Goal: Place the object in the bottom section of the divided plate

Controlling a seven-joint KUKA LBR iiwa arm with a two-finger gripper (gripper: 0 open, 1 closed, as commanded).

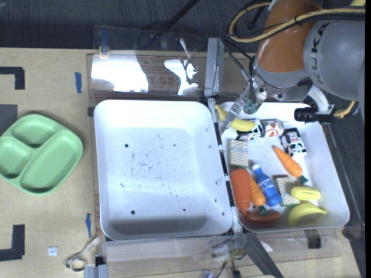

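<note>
The green divided plate [39, 153] lies on the wooden bench at the far left, outside both bins, with its long bottom section [51, 162] facing the front. My gripper [235, 114] hangs low over the back left corner of the right bin [336, 196], just above a yellow banana [243, 124]. Nothing can be seen held in it. The grey arm with its orange band [287, 25] reaches in from the upper right.
The right bin holds several toys: a carrot [288, 161], a blue bottle [266, 185], a large orange piece [240, 189], yellow fruit [305, 212] and black-and-white figures [293, 142]. The left bin [156, 161] lies between the plate and the right bin.
</note>
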